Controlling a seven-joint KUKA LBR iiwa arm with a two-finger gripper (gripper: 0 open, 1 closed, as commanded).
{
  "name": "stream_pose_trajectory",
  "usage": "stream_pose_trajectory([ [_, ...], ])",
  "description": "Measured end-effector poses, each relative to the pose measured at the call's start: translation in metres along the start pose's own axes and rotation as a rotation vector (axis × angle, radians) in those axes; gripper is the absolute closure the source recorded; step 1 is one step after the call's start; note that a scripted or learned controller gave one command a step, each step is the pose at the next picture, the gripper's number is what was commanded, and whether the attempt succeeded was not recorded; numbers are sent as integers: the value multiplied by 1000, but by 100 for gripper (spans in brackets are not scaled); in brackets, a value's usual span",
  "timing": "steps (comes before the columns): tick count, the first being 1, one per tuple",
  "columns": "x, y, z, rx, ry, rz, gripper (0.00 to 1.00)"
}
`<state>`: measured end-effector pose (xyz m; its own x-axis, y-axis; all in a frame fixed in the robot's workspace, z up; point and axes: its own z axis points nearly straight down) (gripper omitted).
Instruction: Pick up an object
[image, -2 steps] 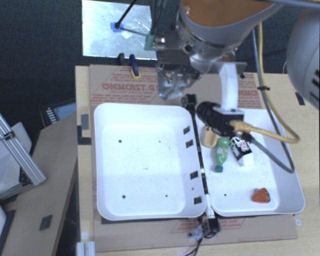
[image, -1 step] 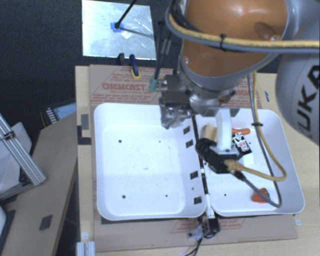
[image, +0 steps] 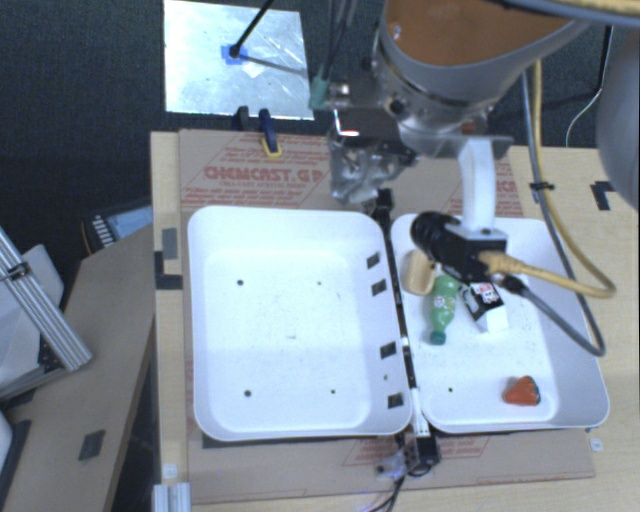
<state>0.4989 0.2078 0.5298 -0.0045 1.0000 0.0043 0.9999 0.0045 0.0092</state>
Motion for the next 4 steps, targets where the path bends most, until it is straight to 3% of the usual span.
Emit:
stream_pose_trajectory([
  [4,0,1,-41,-1,2,-16,100],
])
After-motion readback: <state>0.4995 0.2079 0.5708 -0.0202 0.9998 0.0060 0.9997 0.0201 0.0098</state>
